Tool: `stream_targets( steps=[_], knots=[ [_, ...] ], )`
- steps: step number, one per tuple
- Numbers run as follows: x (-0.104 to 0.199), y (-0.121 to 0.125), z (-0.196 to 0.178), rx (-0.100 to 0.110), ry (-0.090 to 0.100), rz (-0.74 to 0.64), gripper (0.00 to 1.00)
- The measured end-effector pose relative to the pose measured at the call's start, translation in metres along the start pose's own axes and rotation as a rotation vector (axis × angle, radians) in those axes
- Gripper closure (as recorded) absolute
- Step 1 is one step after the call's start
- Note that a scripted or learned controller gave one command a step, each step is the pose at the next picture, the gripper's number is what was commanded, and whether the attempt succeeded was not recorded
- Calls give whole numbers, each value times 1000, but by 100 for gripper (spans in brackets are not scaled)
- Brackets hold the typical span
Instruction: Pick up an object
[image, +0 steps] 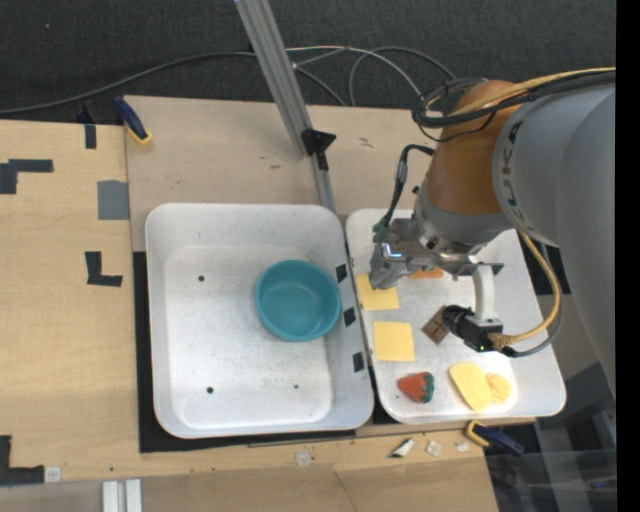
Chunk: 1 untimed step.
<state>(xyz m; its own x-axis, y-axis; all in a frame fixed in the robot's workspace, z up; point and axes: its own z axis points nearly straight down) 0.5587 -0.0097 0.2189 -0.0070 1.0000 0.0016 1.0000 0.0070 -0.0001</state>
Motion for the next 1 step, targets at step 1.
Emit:
stream_targets(
  steps=[1],
  knots=[
    [59, 16, 6, 2, 0, -1, 100]
  ],
)
